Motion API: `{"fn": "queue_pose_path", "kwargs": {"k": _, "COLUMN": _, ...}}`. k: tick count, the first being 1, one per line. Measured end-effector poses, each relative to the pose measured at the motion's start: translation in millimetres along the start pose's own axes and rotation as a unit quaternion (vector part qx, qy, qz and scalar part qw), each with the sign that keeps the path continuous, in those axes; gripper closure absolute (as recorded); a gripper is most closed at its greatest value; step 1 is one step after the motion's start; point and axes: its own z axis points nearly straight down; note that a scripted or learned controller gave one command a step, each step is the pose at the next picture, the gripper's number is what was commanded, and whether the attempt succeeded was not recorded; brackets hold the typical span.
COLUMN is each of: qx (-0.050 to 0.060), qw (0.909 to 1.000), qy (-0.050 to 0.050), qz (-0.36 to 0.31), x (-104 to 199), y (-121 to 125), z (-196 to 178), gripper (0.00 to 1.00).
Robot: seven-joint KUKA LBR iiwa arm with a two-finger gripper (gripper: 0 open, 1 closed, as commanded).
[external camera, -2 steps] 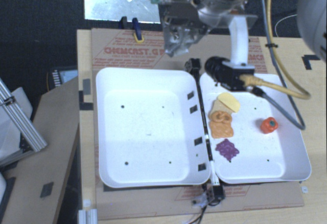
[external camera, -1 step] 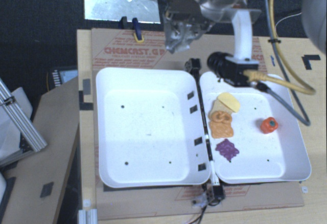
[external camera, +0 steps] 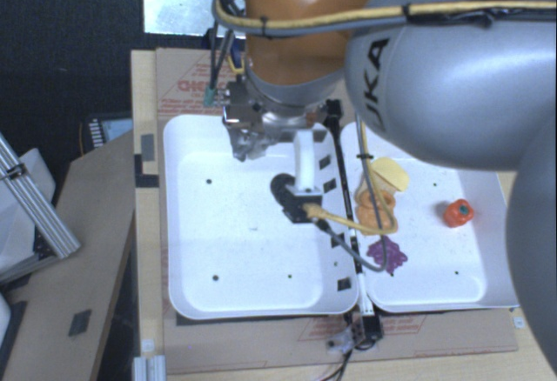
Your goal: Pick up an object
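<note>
My gripper (external camera: 247,143) hangs over the far part of the left bin (external camera: 218,284), under the orange band of the arm, with nothing seen in it. The objects lie in the right bin (external camera: 452,288): a pale yellow piece (external camera: 389,172) near the divider, a tan looped piece (external camera: 380,216) just in front of it, a purple cluster (external camera: 388,255) nearer the front, and a small orange-red vegetable with a green stem (external camera: 458,213) to the right. All of them lie well to the right of the gripper.
The grey arm covers the far right of the scene and the back of the right bin. A ridge (external camera: 346,236) with black clips divides the two bins. Aluminium bars (external camera: 35,205) stand beyond the bench's left side.
</note>
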Motion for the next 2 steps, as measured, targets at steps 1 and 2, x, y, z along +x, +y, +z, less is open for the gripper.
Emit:
{"fn": "queue_pose_path", "kwargs": {"k": 1, "qx": -0.008, "qw": 1.0, "qy": 0.004, "qz": 0.0, "x": 0.3, "y": 35.2, "z": -5.3, "gripper": 1.0}}
{"fn": "queue_pose_path", "kwargs": {"k": 2, "qx": -0.017, "qw": 0.9998, "qy": 0.008, "qz": -0.002, "x": -0.9, "y": 8.3, "z": -189.4, "gripper": 1.0}}
